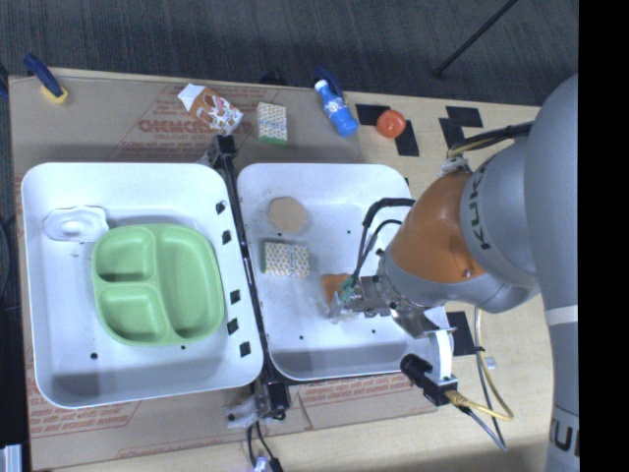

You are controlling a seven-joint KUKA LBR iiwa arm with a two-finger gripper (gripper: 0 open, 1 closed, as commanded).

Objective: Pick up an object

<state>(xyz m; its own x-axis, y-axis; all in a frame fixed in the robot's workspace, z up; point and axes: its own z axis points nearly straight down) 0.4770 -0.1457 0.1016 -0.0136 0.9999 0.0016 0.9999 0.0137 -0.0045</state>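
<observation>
Gripper lowered into right bin beside orange object, positioned for pickup; finger state cannot be determined.

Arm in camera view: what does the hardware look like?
Grey rounded KUKA arm with dark lettering and an orange band above the wrist. Black cables loop near the gripper, a small metal-and-black assembly. A yellow cable trails below.

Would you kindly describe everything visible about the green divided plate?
The green divided plate is pale green, looks like smooth plastic, with rounded corners and three compartments: two smaller ones on the left, one long one on the right. It lies flat, slightly rotated, in the left white bin, beside a clear lid-like item at its upper-left corner.
</observation>
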